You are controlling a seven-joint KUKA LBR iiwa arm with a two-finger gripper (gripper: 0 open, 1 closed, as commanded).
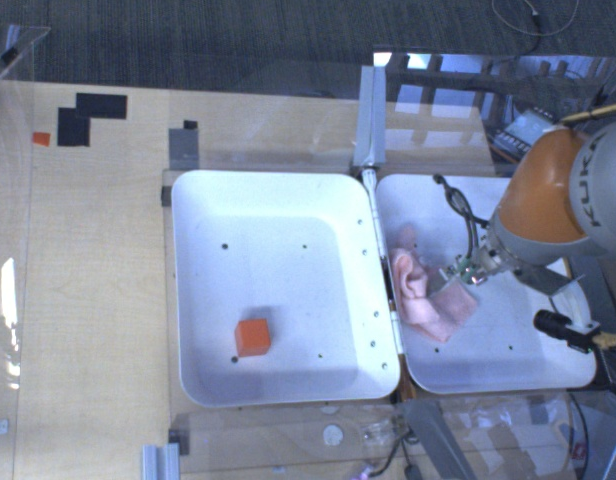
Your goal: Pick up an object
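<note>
The gripper [466, 274] hung low in the right bin [508, 363], right over the pink cloth [420, 298], seemingly lined up to grab it; grip unclear. An orange block [253, 337] sat in the left bin [278, 223].

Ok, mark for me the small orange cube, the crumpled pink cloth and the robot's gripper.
small orange cube [253, 337], camera view, on its top face.
crumpled pink cloth [420, 293], camera view, on its folded middle.
gripper [470, 271], camera view, on its tip just above the cloth's right side.

Robotics lab; white bins [188, 298] on bench [88, 298]; cables [533, 13]
</note>
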